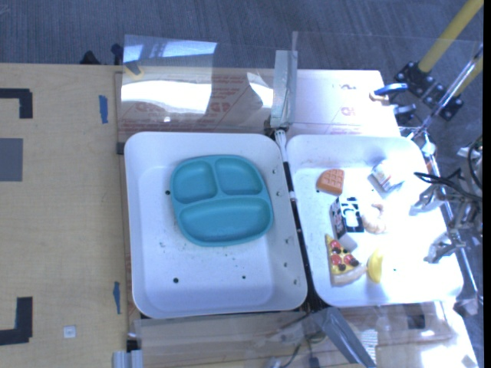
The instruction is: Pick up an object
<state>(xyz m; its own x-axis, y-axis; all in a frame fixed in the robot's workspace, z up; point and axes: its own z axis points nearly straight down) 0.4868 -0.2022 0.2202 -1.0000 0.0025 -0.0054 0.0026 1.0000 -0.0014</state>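
Note:
The right white bin (pixel 418 278) holds several small toy items. An orange waffle piece (pixel 331 181) lies near its back left. A white and grey packet (pixel 383 177) sits to the right of the waffle. In the middle lies a black and white pack (pixel 347 217), with a pale beige lump (pixel 374 219) touching its right side. A pizza slice (pixel 343 261) rests near the front left, and a small yellow piece (pixel 374 267) sits just right of it.
The left white bin (pixel 153 205) holds a teal divided plate (pixel 221 199) in its middle. A clear plastic wall (pixel 199 98) stands behind the bins. Metal clamps and cables (pixel 449 213) crowd the right bin's right rim. A yellow pole (pixel 456 23) slants at the top right.

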